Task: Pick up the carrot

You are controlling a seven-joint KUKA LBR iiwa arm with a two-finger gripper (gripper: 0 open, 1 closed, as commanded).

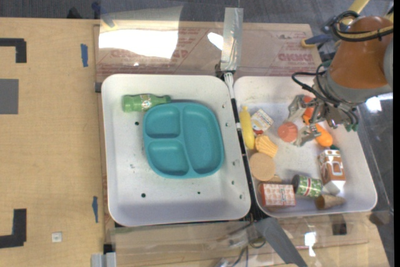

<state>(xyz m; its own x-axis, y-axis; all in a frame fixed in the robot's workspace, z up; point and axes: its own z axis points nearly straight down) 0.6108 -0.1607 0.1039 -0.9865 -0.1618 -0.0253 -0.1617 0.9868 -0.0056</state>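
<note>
Claw (310, 120) hangs low in my right bin (365, 187), beside the orange carrot (324, 136); its opening I cannot tell.

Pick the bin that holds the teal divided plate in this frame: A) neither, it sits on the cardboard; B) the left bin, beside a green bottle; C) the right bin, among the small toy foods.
B: the teal divided plate lies inside the left bin, with the green bottle at its upper-left corner.

One fixed overhead camera looks down slantwise on both white bins (119, 153).
</note>
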